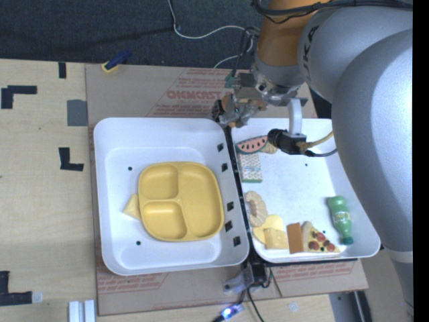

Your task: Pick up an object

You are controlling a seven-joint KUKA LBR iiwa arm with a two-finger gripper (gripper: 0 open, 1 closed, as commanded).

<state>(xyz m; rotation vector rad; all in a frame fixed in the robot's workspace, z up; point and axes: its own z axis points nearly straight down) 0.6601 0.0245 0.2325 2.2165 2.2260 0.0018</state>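
Hand point(236, 108) above the bins' far edge.
I cannot tell its grip; I see a smooth yellow divided plate point(181, 200), a green bottle point(340, 218).

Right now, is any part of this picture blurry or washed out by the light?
In the camera view, the big grey arm nearest the lens looks soft and out of focus; the white bins are bright but not blown out; the yellow divided plate stays sharp, with faint shadows along its edge.

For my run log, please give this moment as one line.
task: pick up an object | gripper: above bins' top edge | held: nothing seen | yellow plate: left bin | green bottle: right bin
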